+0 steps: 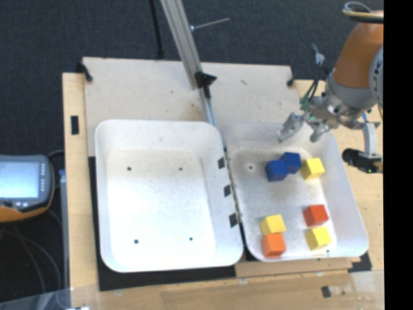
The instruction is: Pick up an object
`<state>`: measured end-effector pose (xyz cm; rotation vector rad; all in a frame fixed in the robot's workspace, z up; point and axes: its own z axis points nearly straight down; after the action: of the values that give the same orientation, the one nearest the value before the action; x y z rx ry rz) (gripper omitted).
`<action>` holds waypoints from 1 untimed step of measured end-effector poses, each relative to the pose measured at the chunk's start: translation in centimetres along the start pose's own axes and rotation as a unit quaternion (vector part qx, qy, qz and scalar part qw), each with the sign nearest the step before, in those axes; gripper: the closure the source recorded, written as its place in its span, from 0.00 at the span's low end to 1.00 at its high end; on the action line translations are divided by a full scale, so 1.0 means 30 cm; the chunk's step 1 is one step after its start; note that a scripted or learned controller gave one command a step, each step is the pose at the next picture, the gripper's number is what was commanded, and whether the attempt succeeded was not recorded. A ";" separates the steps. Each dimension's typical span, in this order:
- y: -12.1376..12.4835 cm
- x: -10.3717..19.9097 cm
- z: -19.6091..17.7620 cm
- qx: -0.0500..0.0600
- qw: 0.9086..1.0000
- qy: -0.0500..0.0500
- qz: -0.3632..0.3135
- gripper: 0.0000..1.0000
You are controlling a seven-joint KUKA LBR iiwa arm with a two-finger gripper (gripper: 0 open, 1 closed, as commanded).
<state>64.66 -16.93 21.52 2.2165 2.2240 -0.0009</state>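
My gripper [302, 132] hangs over the back of the right bin [348, 192], its two grey fingers spread apart with nothing between them. Just in front of it and a little to the left lies a blue block [282, 166], with a yellow cube [313, 168] touching its right side. Nearer the front of the same bin sit a red cube [315, 215], a yellow cube [273, 225], an orange cube [273, 244] and another yellow cube [319, 237].
The left bin [161, 196] lies beside the right one, sharing a middle rim. A slanted aluminium post [184, 41] rises behind the bins. A small screen device [24, 183] sits off the bench at far left.
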 end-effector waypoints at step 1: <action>-0.077 -0.042 0.081 0.002 1.000 0.000 0.002 0.00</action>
<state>62.35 -18.22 19.10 2.2237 2.2205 -0.0046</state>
